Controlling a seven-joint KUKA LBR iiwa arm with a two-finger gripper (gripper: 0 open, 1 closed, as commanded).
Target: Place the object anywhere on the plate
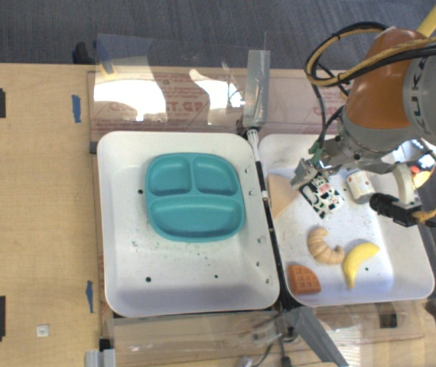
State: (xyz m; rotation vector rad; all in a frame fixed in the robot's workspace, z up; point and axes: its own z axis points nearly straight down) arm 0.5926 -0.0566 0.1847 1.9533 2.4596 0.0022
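The gripper (319, 189) is seen low in the right bin (401, 281), its grip impossible to judge, while a croissant (323, 245), banana (358, 261) and waffle (304, 278) are left nearby, well apart from the teal plate (195, 196) in the left bin (126, 266).

Two white bins (126, 281) — blue tape (76, 107)

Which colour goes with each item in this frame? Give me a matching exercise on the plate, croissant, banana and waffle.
Things:
1. plate
2. croissant
3. banana
4. waffle

Colours:
A. yellow
B. orange-brown
C. teal
D. pale tan

Pairs: 1-C, 2-D, 3-A, 4-B. The plate sits in the left bin; the other three lie in the right bin.
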